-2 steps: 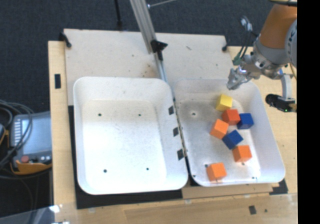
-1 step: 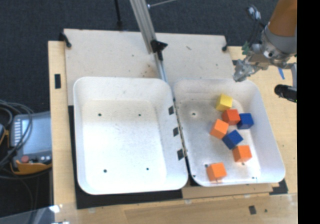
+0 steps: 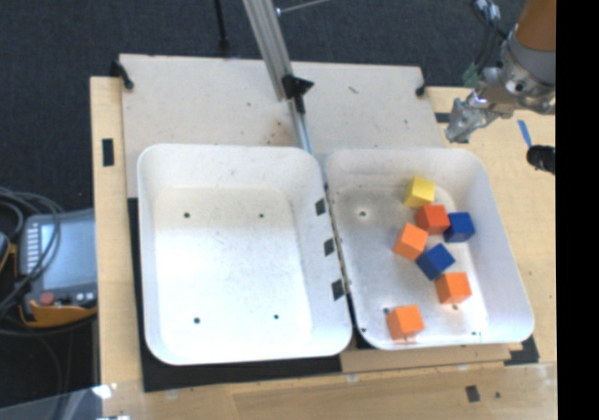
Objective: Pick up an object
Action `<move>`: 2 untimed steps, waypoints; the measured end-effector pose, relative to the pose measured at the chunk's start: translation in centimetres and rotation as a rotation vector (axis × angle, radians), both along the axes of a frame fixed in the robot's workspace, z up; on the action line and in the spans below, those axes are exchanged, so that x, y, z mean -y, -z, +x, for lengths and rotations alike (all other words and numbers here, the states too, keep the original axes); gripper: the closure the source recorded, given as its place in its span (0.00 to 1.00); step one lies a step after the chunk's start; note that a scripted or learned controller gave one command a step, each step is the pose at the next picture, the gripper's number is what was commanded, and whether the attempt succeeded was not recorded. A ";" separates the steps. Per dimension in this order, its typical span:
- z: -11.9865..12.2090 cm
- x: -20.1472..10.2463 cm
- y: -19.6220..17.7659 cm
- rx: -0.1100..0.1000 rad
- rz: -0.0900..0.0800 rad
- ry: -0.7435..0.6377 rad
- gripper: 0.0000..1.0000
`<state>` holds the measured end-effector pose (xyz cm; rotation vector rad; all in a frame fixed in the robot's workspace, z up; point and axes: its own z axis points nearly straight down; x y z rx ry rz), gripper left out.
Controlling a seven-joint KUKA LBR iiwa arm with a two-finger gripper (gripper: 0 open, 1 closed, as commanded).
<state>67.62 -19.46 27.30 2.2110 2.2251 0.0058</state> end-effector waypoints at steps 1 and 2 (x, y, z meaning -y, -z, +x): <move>-0.3 -5.4 -0.7 -0.004 0.001 -0.001 1.00; -0.5 -10.4 -1.2 -0.005 0.002 0.003 1.00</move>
